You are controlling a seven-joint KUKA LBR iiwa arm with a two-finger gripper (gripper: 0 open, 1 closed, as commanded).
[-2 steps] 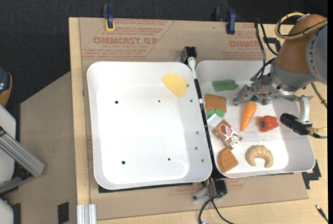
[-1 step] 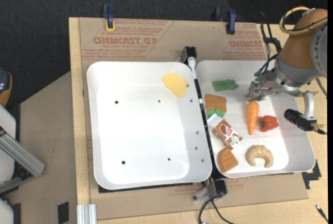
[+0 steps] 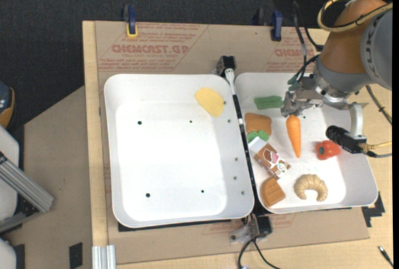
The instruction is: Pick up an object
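Note:
My gripper [image 3: 295, 104] hangs low over the back of the right bin [image 3: 365, 181], just above the thick top end of an orange carrot [image 3: 294, 136] that lies lengthwise below it. I cannot see anything held in the gripper. Next to it on the left lies a flat green piece [image 3: 268, 102]. A red pepper-like toy [image 3: 327, 149] sits to the right of the carrot.
The right bin also holds an orange-brown bread piece [image 3: 257, 122], a small green item [image 3: 257, 136], a brown snack packet [image 3: 272, 160], a toast slice [image 3: 272, 191] and a croissant [image 3: 310, 187]. A yellow oval piece [image 3: 210, 101] lies at the back right of the left bin [image 3: 124, 155].

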